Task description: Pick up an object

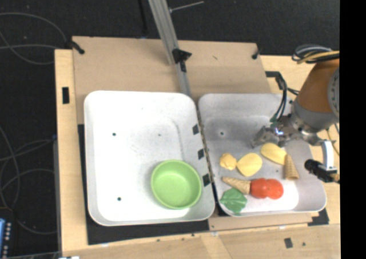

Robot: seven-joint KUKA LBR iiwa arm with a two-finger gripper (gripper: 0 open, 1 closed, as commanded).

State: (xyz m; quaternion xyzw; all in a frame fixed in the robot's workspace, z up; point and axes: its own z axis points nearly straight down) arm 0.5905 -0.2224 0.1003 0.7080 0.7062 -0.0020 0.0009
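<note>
The gripper point(267, 136) hovers in the right bin point(229, 112) beside a yellow toy point(274, 152), its jaws' state indiscernible; the approach appears underway, calling for a descent.

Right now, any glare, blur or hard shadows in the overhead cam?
Camera view: soft overall, small toys lack fine edges; even diffuse light, no hard shadows; left bin bright but not blown out; gripper area murky, detail lost.

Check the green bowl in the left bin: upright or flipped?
Upright. The green bowl shows its open hollow and rim facing the camera, sitting on the floor of the left bin near its front right corner.
</note>
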